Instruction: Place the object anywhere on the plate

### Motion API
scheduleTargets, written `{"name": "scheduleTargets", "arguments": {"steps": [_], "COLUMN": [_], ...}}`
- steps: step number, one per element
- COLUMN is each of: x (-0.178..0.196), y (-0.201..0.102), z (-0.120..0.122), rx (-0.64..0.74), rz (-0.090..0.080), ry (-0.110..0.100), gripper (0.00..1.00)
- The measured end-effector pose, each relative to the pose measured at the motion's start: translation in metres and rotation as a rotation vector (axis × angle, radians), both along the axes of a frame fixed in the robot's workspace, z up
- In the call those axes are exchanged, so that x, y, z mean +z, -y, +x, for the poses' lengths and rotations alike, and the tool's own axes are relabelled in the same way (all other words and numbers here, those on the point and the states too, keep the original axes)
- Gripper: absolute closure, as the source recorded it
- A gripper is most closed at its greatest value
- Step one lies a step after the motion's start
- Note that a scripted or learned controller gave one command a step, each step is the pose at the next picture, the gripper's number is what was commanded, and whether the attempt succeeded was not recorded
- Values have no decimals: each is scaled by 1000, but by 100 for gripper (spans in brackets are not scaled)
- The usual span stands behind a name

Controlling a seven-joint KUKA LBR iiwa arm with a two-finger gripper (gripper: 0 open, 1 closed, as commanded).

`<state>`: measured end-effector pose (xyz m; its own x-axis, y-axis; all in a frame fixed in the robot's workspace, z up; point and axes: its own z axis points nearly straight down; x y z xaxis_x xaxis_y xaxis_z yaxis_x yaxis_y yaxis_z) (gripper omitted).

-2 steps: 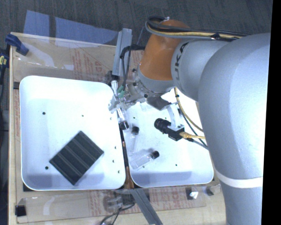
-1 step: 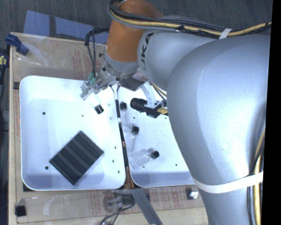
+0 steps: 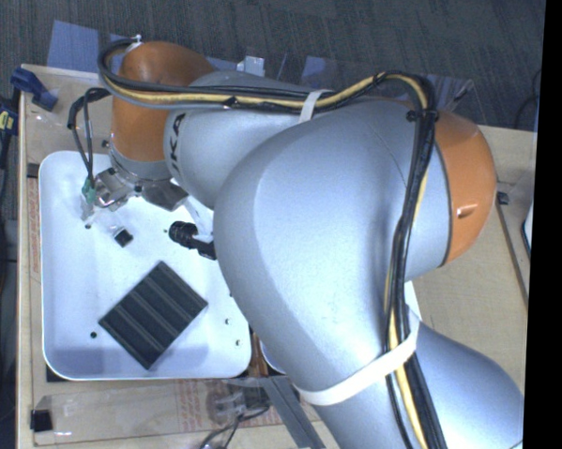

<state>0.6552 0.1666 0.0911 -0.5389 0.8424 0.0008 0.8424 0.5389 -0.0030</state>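
A dark ribbed rectangular plate (image 3: 154, 314) lies flat in the left white bin (image 3: 57, 282), toward its front. A small black block (image 3: 122, 238) rests on the bin floor, up and to the left of the plate and apart from it. My gripper (image 3: 97, 198) hangs low over the bin's back left part, just up and left of the block. A small greenish bit shows at its tip, and I cannot make out what it is. The arm's wrist and orange band (image 3: 150, 118) rise right above the gripper.
The big grey arm (image 3: 326, 268) covers the bin's right side and most of the bench to the right. A black cable fitting (image 3: 185, 234) juts out beside the block. Bare white floor lies left of the plate. Blue clamps (image 3: 30, 86) sit at the bench's left edge.
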Motion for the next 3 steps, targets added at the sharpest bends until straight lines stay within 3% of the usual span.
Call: {"name": "scheduleTargets", "arguments": {"steps": [1, 2, 3], "x": [0, 2, 108], "y": [6, 55, 71], "z": [-61, -114, -164], "rx": [125, -233, -317], "rz": [0, 2, -1], "ry": [-1, 0, 0], "gripper": [100, 100, 100]}}
